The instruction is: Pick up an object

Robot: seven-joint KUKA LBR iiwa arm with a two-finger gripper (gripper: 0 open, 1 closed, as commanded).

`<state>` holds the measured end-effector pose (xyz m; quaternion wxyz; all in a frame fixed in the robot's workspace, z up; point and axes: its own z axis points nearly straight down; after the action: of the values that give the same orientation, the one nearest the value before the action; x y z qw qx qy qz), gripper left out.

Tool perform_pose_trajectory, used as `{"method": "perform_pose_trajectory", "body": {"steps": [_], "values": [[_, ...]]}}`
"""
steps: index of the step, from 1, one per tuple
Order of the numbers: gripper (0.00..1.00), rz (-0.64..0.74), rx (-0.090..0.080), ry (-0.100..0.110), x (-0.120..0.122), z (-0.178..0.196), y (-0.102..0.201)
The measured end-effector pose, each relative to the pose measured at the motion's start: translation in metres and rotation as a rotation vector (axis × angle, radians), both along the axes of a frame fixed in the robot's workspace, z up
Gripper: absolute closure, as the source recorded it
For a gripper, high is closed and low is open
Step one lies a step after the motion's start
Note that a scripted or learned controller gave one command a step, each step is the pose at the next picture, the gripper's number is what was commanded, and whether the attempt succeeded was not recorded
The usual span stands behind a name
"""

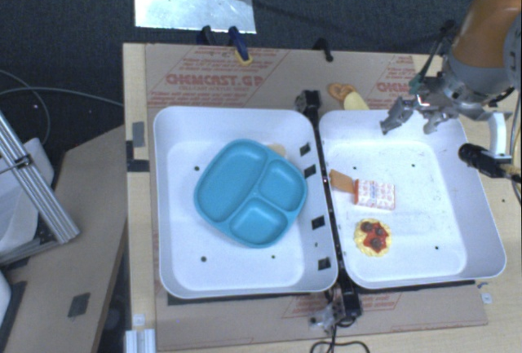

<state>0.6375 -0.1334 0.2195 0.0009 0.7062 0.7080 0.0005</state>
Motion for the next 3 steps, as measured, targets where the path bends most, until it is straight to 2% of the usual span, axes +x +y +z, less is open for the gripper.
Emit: {"method": "perform_pose_trajectory", "body": {"steps": [1, 2, 3], "values": [[0.0, -0.005, -0.001, -0.001, -0.035, -0.14, -0.042], [0.0, 0.006, -0.002, -0.008, -0.074, -0.131, 0.046], [0.0, 0.006, 0.001, -0.011, -0.051, -0.028, 0.075]]}}
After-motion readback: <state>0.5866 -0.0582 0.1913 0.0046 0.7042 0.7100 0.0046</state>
